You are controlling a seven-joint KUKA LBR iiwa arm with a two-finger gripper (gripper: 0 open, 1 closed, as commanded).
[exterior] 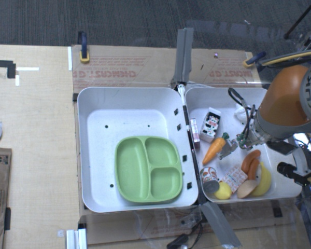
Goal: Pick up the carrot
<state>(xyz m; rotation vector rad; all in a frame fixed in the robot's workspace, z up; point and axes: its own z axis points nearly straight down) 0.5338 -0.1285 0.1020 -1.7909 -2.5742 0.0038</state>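
The carrot [214,149] lay tilted in the right bin [197,94], centre-right of frame. The hand [232,147] sat just beside its right end, grip state indeterminate. A sound grasp required jaws straddling the carrot's body, clear of the neighbouring box [211,124].

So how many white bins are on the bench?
2. The left bin holds a green plate. The right bin holds the carrot and other toy food, with the gripper reaching in.

The orange tapered carrot [214,149] lies open from above, hemmed by a small white printed carton [211,124] behind and the metal two-finger gripper [233,147] just beside it.
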